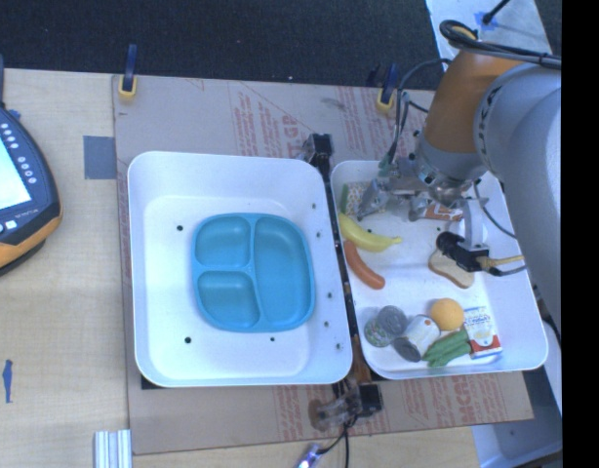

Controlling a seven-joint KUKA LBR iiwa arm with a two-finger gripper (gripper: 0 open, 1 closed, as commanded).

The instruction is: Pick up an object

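Right white bin holds all the loose items.

- Small speckled greenish packet: far left corner of this bin, just beside the hand.
- Yellow plastic banana: just in front of the packet, lying across the bin, curved.
- Orange-red sausage: next to the banana on the near side, slanting along the bin's left wall.
- Tan bread slice: mid-bin, right of the banana and sausage, partly covered from above.
- Near end cluster, tightly packed:
  - Silver round tin, seen end-on.
  - White and grey cylinder, touching the tin.
  - Round orange fruit, just behind the cylinder.
  - Green pod-shaped vegetable, at the near wall.
  - Small white and red carton, right of the fruit.

Hand: low over the far end of the right bin, between the packet and the bin's far right corner. Nothing can be seen held in it. Cannot tell whether it is wide or narrow; the metal parts are too cluttered to read. The grey arm with orange band comes in from the right, above the far edge of the bin.

Left white bin: touching the right bin along a black centre strip. A light blue three-compartment plastic plate lies flat in its middle.

Both bins sit on a brown cardboard sheet on the pale wooden table. An orange and grey control pendant with a screen lies at the table's left edge, well apart from the bins.
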